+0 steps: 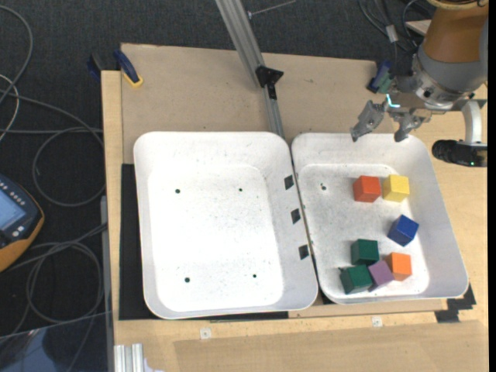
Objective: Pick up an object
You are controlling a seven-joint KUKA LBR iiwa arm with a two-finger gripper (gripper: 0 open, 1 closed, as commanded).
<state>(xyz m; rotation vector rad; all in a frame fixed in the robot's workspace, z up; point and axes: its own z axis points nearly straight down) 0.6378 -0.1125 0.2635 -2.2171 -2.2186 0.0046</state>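
Camera view: orange cube (367,188) beside yellow cube (397,187).

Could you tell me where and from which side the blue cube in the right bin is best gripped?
Probably from straight above, pincer closing on two opposite side faces of the blue cube. It stands apart from the other blocks, turned diagonally to the bin wall, so match that angle.

Dark carpet floor (62,22), loose cables (46,142), wooden bench (194,91)
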